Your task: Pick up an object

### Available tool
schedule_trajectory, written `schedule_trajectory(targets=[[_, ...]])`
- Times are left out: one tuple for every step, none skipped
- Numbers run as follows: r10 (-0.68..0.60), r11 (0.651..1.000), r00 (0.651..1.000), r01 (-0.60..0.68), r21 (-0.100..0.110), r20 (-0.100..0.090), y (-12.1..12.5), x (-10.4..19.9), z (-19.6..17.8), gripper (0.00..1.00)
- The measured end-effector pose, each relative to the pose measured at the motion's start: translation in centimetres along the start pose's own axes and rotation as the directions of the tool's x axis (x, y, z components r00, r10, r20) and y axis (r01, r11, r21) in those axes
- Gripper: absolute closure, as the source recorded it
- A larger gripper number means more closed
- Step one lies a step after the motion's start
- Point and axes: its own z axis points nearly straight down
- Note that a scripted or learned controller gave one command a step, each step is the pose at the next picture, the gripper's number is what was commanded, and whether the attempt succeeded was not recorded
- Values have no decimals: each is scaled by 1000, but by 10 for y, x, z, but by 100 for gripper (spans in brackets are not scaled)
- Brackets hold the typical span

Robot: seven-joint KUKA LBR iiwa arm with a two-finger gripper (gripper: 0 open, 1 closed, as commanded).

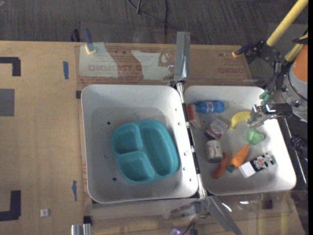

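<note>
The right bin holds several small objects: a blue bottle, a yellow banana, a green piece, a small carton, a can, an orange carrot, a reddish-brown stick, a black-and-white carton and a red piece by the left wall. My gripper hangs over the bin's upper right part, just right of the banana and above the green piece. Nothing shows held in it.
The left bin holds a teal divided plate. A metal divider stands behind the gap between the bins. Yellow bars and clamps crowd the back right corner. Bare wooden bench lies to the left.
</note>
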Motion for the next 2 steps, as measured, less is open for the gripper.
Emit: schedule_trajectory(targets=[[47, 999, 999, -47, -3, 0, -19, -48, 219, 100], [-137, 991, 991, 137, -7, -4, -20, -70, 230, 100]])
